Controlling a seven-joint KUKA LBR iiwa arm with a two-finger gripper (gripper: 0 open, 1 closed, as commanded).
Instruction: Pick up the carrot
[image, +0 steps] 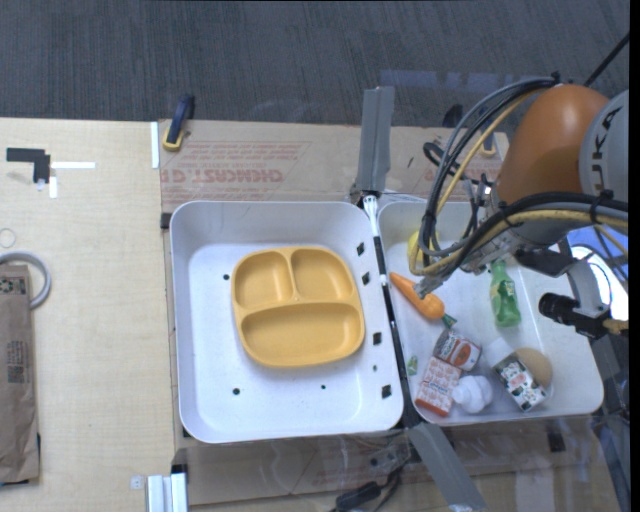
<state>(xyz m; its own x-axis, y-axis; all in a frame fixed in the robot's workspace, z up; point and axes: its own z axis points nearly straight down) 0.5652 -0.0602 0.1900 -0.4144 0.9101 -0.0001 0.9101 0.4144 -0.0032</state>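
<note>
Jaws cannot be judged by us; cables hide the gripper (432, 283), which we place just above the carrot (417, 298). Smooth, tapered and orange, it lies in the right bin (590, 400), long axis slanting toward the divider, packets (437, 385) nearer, yellow plate (297, 305) leftward.

carrot (417, 297): looked like smooth orange plastic, faintly shiny
divided plate (297, 306): yellow plastic, matt
bins (200, 330): white plastic, smooth, slightly glossy
bench (80, 300): pale wood-look board, matt
sheet under bins (250, 165): brown printed cardboard, dull
arm band (550, 140): orange, glossy
cables (470, 230): smooth rubbery sheathing
</note>
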